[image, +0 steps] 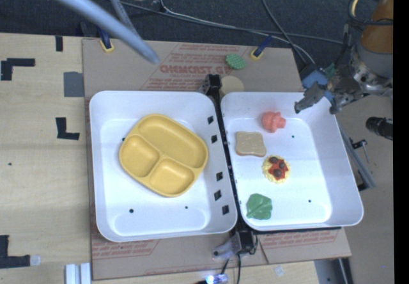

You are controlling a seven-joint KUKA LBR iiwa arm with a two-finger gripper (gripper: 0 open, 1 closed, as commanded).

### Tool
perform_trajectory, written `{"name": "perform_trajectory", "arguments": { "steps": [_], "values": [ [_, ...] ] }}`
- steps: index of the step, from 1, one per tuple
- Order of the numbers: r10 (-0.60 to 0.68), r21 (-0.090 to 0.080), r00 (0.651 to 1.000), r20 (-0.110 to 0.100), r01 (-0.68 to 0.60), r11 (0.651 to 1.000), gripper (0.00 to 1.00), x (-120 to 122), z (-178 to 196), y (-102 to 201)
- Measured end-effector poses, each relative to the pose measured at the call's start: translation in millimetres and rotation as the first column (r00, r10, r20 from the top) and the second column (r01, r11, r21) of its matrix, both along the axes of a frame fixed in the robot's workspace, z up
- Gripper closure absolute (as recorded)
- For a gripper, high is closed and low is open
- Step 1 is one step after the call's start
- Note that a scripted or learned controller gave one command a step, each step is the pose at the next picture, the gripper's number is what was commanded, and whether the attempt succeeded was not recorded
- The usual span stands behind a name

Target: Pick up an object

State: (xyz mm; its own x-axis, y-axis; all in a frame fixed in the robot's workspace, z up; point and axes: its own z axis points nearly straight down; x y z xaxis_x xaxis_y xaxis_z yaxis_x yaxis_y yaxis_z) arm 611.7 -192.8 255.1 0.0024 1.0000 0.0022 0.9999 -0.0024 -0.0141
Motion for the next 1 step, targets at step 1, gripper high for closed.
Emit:
{"name": "perform_trajectory", "arguments": {
  "steps": [1],
  "values": [
    [0.004,-0.003,1.000,0.013,-0.004,1.000,0.00,2.3,8.4,0.7]
  ]
}}
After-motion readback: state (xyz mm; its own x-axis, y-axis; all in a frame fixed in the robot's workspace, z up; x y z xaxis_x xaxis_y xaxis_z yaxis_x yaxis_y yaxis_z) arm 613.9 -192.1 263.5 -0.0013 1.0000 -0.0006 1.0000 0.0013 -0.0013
